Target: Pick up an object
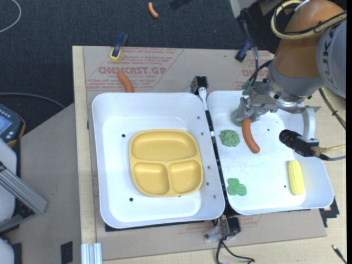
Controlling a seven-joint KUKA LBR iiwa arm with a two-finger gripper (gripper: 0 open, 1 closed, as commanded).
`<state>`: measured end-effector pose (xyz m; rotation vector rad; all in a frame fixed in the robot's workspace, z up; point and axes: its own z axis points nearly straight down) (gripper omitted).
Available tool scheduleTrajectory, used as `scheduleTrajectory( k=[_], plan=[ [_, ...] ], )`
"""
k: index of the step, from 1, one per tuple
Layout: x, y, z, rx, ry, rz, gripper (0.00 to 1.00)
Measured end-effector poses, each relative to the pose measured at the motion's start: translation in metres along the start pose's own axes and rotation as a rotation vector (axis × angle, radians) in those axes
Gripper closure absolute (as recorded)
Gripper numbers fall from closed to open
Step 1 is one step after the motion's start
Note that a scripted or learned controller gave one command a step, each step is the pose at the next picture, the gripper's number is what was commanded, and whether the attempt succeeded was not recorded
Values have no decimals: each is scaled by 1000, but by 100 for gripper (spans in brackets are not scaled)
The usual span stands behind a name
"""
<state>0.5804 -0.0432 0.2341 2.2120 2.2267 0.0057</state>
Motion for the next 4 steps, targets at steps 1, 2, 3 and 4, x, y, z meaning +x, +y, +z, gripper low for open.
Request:
scheduleTrajectory(
  k=[1, 2, 3, 4],
  plan=[
    [51, 29, -2, 0, 0, 1, 100],
    [70, 36, 2, 2, -1, 4, 100],
    [66, 29, 0, 7, -1, 7, 100],
    [66, 32, 21, 10, -1, 7, 100]
  ],
)
